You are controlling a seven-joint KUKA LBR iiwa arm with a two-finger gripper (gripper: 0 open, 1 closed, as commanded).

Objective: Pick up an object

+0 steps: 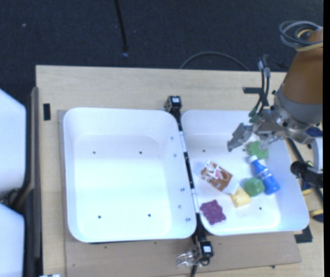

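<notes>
The arm reaches in over the right bin [211,123], its gripper [247,136] hanging near the bin's far right part, just above a small light green piece [258,150]. Whether the jaws stand wide or narrow I cannot tell; nothing is seen between them.

The candidates to pick all lie in the right bin: a blue bottle [265,175] just below the light green piece, a green lump [253,186] touching a yellow block [241,198], a brown and white packet [217,176] near the middle, and a purple piece [213,211] toward the near edge. The left bin [124,172] holds none of them.

The risk, as I judge it, is crowding. The blue bottle, green lump and yellow block sit tight together, so a descent there could land on two things or nudge one aside. The light green piece lies close to the bin's right wall, where one jaw might strike the rim, and the flat packet may give too little to close on
</notes>
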